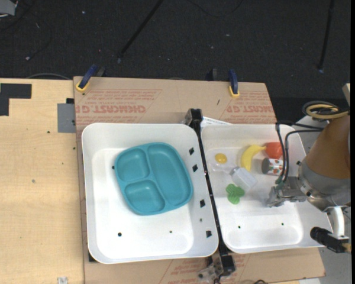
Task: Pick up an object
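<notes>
Dark carpet at the back, crossed by thin cables. Pale wooden table (29, 188) on the left, with a sheet of printed cardboard (165, 102) laid over it and pinned at the far edge by two blue-and-yellow clamps (233, 84). On the cardboard, side by side and touching along a black divider: left bin (106, 135) and right bin (266, 229).

Lying flat in the left bin, a teal divided plate (154, 178) with three compartments, turned slightly askew.

Gathered in the far half of the right bin: small yellow disc (221, 157), yellow banana (252, 155) just beside it, red object (273, 149) at the far right, and a small can-like item (271, 166) just beneath that. Nearer the middle, a clear plastic piece (242, 176) touching or nearly touching a green toy (234, 193).

Reaching in from the right, grey arm with its hand (281, 195) low over the right bin's floor, near the can-like item and well to the right of the green toy. Grip state: cannot tell. Nothing visibly held.
</notes>
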{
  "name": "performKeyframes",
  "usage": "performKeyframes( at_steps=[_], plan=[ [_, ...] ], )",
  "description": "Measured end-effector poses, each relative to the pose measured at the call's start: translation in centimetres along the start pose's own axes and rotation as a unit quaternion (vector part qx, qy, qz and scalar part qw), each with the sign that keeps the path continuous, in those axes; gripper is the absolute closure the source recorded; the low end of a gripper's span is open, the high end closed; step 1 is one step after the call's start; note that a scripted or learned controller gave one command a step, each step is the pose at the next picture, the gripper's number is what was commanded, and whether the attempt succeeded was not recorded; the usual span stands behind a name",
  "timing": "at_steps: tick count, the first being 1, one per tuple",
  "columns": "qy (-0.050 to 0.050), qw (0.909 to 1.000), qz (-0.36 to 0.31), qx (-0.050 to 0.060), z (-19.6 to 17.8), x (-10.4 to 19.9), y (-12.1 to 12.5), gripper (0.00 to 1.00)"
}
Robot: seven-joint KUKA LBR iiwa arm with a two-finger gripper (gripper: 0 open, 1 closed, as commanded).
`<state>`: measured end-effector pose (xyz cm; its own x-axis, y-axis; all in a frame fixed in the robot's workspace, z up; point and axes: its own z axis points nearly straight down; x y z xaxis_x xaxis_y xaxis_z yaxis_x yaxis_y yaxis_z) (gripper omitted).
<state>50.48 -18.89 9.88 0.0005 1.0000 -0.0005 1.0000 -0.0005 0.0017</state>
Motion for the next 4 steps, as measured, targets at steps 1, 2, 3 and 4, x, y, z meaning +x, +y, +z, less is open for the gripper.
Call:
performKeyframes(
  at_steps=[1, 2, 3, 4],
  plan=[
    [0.000, 1.0000, 0.000, -0.001, -4.6, -0.3, 0.9, 1.00],
    [0.000, 1.0000, 0.000, -0.001, -9.5, -1.1, 1.6, 1.00],
    [0.000, 1.0000, -0.001, -0.001, -14.3, -0.2, 2.0, 1.00],
    [0.000, 1.0000, -0.002, 0.001, -15.1, 4.9, 3.3, 1.00]
  ],
)
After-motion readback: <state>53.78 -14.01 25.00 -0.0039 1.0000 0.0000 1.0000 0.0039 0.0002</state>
